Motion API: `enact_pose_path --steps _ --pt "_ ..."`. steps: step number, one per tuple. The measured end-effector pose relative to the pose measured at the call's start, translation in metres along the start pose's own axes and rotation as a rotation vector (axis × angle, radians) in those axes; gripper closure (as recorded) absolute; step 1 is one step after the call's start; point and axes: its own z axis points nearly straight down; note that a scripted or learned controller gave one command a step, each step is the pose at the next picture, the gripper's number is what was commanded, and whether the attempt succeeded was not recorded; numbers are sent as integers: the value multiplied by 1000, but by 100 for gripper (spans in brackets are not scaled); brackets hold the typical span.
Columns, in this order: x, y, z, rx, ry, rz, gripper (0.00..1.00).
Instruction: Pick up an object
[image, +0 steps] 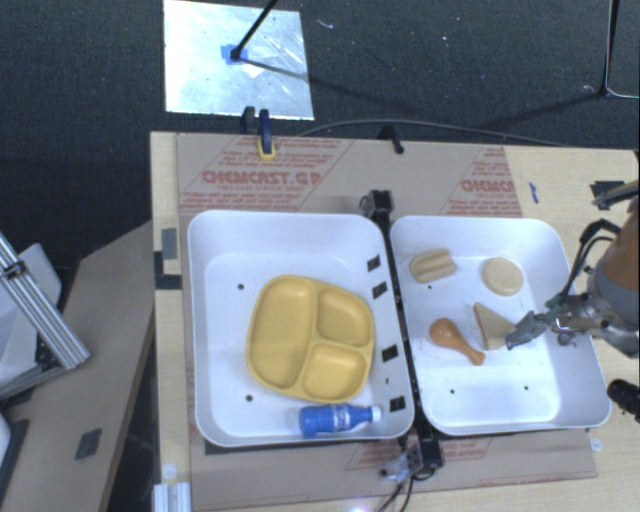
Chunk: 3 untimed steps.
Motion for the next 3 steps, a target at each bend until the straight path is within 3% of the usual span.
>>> enact_pose_path --steps 1,2,3 --pt "8 7 53 0 1 -1 0" --pt "7 8 39 -6 -2 0 100" --pt "12 8 -23 -10 -3 -4 100"
